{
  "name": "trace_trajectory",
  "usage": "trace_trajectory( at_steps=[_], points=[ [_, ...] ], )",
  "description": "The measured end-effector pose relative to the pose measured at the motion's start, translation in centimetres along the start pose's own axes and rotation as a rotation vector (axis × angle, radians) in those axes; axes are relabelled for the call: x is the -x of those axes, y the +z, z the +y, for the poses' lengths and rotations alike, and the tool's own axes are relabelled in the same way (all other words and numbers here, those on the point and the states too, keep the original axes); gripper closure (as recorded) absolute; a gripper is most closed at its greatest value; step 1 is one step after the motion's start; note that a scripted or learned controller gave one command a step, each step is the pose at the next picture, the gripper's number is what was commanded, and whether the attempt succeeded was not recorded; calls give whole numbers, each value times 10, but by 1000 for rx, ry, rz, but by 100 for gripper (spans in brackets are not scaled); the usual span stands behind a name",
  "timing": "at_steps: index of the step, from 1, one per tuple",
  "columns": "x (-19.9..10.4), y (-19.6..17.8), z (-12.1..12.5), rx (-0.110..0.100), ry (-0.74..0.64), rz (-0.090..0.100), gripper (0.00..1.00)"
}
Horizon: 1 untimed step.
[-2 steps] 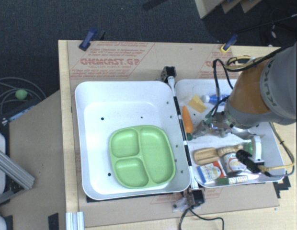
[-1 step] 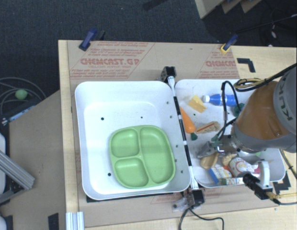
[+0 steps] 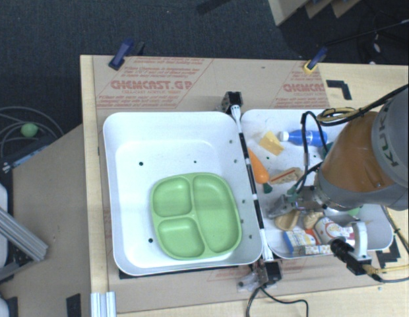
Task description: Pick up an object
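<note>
Since the orange carrot-shaped plastic toy (image 3: pixel 258 168) looks light, stiff and slippery, grip its thick middle; you cannot tell the gripper's (image 3: pixel 298 207) state.

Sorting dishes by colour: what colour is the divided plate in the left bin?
Light green divided plate, seen clearly in the camera view.

1. The grey KUKA arm (image 3: pixel 394 152) has a broad, rounded body with a smooth shell.
2. A wide orange band (image 3: pixel 349 152) wraps the arm above the wrist, glossy, with soft highlights.
3. Part of dark lettering shows on the grey shell near the right edge.
4. Thin black cables (image 3: pixel 310 127) loop out beside the orange band.
5. A white block with black fittings (image 3: pixel 353 243) sits at the wrist end.
</note>
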<state>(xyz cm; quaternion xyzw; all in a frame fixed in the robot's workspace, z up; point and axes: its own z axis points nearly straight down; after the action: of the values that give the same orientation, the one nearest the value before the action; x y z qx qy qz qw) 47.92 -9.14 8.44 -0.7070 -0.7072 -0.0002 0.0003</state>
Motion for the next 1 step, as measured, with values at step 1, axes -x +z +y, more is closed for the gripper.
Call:
trace_trajectory(
  at_steps=[1],
  points=[
    [0,0,0,1,0,0,0]
  ],
)
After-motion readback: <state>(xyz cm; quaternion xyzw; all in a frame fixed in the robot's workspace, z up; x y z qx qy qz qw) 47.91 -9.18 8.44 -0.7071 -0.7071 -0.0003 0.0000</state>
